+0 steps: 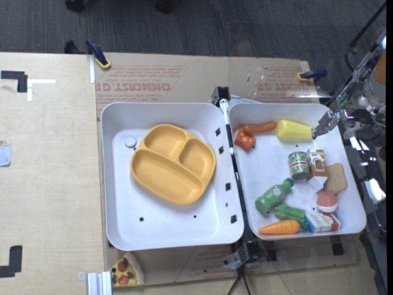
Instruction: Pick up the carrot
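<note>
This looks like a robot lab, not a home. Two white bins (116, 165) sit side by side on a flat sheet of cardboard (184, 78) that is clipped to the table (43, 177) with blue clamps (98, 54). The bin to the right of the yellow plate (173, 163) is full of toy food. Black tape marks (15, 80) are stuck on the table left of the plate. Beyond the bins is dark carpet (215, 17) with the wheeled feet of an office chair (77, 2).
</note>
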`<state>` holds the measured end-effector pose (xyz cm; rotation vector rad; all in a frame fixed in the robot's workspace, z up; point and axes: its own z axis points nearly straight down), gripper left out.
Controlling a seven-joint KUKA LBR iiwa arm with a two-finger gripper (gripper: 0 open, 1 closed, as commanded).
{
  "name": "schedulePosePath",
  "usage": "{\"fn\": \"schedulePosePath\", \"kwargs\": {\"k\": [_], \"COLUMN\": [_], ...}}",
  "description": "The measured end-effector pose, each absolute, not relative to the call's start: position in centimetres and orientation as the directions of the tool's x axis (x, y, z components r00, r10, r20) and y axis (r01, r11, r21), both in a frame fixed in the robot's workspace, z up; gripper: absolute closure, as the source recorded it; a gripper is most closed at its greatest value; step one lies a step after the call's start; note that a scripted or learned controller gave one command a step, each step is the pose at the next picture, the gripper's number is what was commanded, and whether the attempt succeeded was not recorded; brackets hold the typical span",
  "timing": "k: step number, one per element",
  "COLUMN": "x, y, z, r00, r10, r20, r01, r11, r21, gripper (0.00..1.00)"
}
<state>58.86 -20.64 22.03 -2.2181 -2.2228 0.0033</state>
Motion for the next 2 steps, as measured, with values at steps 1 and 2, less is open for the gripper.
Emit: {"fn": "schedulePosePath", "kwargs": {"k": [1, 2], "x": [60.5, 61.6], "y": [-11.8, -4.1], "z": [31.3, 45.2], "r00": [-0.019, -0.103], "r10": [1.0, 0.995], "r20": [-0.002, -0.003], "r01": [1.0, 0.995], "r11": [0.019, 0.103], "r21": [0.0, 0.0], "gripper": [0.0, 0.0]}}
